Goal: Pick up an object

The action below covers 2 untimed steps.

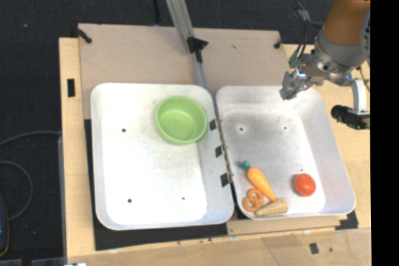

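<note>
Pretzel (253, 199), cone (272, 207), carrot (260, 182) and tomato (304, 184) crowd right bin's (274, 134) near edge; left bin (124, 159) holds green bowl (181, 119); gripper (290, 90) grasp unclear

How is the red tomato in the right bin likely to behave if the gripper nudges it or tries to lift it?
The tomato looks round and smooth, so a nudge would probably roll it across the right bin. Its curved, shiny skin may slip from between two fingers. It sits apart from the carrot, so the gripper likely has room around it.
</note>
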{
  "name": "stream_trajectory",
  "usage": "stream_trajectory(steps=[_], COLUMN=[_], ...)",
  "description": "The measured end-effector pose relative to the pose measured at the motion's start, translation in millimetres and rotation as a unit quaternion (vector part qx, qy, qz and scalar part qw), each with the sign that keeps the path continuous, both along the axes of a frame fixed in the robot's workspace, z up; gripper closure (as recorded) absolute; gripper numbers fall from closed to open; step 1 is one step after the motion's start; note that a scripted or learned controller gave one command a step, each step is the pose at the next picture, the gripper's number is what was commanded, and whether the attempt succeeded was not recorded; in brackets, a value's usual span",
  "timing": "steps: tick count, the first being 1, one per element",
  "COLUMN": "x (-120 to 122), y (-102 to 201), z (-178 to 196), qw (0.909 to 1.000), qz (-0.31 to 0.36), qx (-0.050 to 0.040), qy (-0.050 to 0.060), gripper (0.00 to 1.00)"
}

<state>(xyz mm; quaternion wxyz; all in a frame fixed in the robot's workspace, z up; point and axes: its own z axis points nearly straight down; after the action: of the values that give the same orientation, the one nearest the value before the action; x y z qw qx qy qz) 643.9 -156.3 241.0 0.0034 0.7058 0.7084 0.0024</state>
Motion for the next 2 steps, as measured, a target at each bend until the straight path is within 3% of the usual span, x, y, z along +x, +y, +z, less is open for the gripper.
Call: stream_trajectory(steps=[1, 2], x=[1.0, -1.6], y=[-0.8, 55.8], z=[23.9, 29.4], qw=[1.0000, 1.0000], qz=[0.001, 0.002], qx=[0.0007, 0.0012], qy=[0.002, 0.003], gripper=[1.00, 1.00])
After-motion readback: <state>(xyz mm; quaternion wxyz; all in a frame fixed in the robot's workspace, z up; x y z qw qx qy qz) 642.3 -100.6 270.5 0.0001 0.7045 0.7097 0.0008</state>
